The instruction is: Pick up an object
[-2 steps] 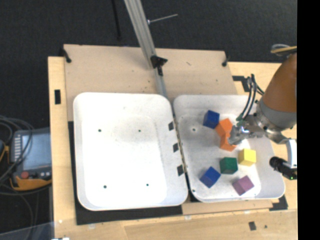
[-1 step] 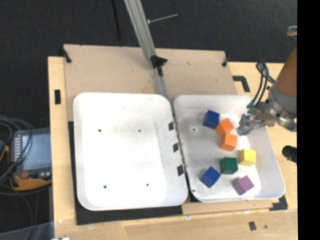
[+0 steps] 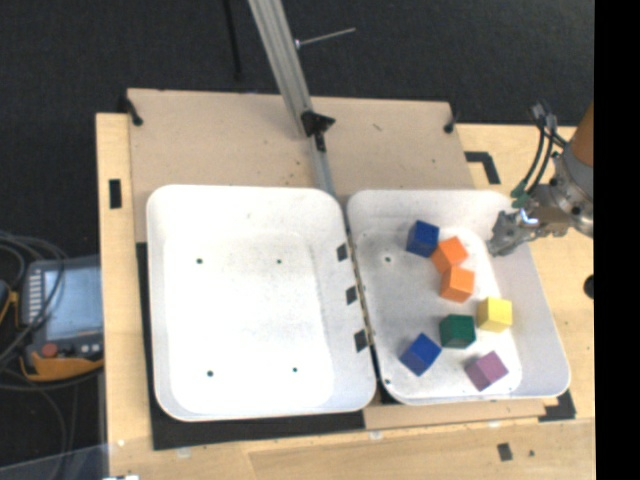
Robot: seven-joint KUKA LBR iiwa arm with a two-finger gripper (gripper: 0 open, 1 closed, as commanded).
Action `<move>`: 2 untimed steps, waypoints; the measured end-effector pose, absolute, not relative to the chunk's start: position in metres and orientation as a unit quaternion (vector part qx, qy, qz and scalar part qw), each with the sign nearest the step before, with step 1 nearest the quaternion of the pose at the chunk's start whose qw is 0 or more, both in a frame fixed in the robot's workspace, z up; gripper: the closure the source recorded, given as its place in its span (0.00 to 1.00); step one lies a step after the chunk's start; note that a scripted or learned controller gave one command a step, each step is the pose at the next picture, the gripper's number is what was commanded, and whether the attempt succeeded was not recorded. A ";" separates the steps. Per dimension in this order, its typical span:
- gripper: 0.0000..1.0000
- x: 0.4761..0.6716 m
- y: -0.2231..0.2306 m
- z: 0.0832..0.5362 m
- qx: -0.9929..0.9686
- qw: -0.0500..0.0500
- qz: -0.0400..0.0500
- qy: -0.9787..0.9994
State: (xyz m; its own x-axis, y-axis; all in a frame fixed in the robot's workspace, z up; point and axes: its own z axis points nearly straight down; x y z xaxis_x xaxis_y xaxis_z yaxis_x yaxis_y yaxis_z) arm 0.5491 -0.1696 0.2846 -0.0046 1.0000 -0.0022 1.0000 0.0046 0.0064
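gripper (image 3: pixel 505 230): over right bin's (image 3: pixel 540 368) top-right rim, holding nothing, open-or-closed unclear | blocks: seven clustered in right bin, nearest orange block (image 3: pixel 451 251) | likely lining up a descent

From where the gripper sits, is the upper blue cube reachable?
Probably yes: the gripper hovers at the right bin's upper right, and the upper blue cube lies nearby, its top uncovered, beside an orange cube.

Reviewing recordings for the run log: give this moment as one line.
phase: approach | gripper: above right bin upper right rim, nothing seen held | blocks: seven in right bin | nearest: orange block | left bin
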 end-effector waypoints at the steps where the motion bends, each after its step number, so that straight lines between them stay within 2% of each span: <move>1: 1.00 0.562 -0.120 0.287 0.705 0.001 0.001 0.709; 2: 1.00 0.562 -0.064 0.271 0.704 0.000 0.000 0.710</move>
State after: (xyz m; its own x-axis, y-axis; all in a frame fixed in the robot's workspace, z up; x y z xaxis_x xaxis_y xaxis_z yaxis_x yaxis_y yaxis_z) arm 0.5619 -0.0642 0.2713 -0.0075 1.0000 0.0009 1.0000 0.0075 0.0001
